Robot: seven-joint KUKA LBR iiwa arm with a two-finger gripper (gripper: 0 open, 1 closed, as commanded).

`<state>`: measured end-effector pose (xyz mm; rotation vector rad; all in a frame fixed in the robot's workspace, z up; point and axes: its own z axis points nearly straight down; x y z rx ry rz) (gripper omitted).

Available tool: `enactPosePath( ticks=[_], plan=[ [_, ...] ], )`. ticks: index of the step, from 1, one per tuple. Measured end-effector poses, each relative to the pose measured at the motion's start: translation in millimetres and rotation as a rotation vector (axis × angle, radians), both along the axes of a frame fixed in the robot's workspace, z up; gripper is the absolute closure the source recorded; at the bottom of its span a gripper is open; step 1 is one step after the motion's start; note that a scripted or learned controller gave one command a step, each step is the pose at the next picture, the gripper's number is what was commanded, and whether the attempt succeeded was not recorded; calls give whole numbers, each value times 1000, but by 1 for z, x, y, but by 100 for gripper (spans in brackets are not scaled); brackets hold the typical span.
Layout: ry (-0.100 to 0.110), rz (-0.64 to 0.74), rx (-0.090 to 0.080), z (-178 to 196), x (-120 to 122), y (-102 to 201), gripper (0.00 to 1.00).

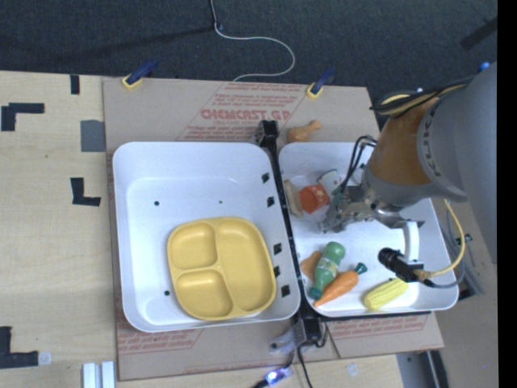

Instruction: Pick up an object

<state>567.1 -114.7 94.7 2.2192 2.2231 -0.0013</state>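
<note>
The grey arm's gripper hangs low in the right white bin, just beside the small red-orange toy; whether its jaws are spread I cannot tell. Best centre over the toy before closing.

**Materials & finish, as we see them**

Both bins, left & right, look like smooth white plastic w/ a slight sheen. The yellow plate reads as glossy plastic, soft highlights on its dividers. The toy carrot, corn & green bottle look like smooth moulded plastic. Under the bins we see matt brown cardboard w/ red print, on a pale wood-look bench. Behind, dark blue cloth, rough & matt. Arm: grey shell semi-matt, orange band smooth. Thin white cable looks plastic-coated.
</note>
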Motion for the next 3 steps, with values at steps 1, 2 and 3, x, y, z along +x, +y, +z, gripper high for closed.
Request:
enactPosePath(
  ticks=[1,2,3],
  plan=[
    [-2,-2,1,46,-1,-8,100],
    [-5,0,0,109,-2,-9,100],
    [-1,0,1,131,-2,-9,100]
  ],
)
